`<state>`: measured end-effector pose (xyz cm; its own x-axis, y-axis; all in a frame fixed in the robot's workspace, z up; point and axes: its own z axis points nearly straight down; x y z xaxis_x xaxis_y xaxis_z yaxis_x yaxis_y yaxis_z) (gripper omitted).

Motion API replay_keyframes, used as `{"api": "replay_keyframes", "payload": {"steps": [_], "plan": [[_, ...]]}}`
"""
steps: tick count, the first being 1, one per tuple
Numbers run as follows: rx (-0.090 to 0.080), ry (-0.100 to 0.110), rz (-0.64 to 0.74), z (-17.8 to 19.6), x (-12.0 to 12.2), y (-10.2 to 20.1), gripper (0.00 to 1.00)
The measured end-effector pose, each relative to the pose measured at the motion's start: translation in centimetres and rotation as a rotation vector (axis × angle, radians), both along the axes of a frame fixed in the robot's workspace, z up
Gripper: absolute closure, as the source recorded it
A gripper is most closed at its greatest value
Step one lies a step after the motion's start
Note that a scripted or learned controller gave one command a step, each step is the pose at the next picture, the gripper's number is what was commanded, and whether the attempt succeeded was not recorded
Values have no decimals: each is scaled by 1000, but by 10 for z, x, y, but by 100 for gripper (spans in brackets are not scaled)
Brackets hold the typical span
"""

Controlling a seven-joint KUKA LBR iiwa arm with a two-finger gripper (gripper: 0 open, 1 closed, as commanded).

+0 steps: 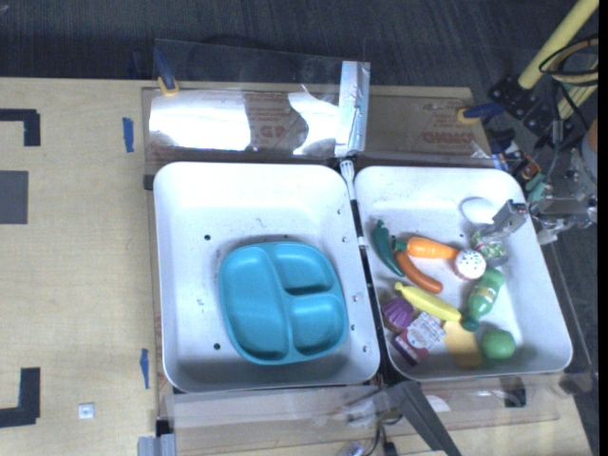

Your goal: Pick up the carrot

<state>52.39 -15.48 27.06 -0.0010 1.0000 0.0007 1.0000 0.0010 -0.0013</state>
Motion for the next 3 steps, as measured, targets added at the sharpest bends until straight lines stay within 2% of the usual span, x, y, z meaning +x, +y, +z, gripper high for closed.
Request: {"api": "replay_keyframes", "payload": {"steps": [1, 2, 3], "plan": [[-2, -4, 102, -138, 42, 14, 0], [-3, -8, 399, -184, 79, 32, 0], [-6, -17, 398, -171, 81, 32, 100]]}}
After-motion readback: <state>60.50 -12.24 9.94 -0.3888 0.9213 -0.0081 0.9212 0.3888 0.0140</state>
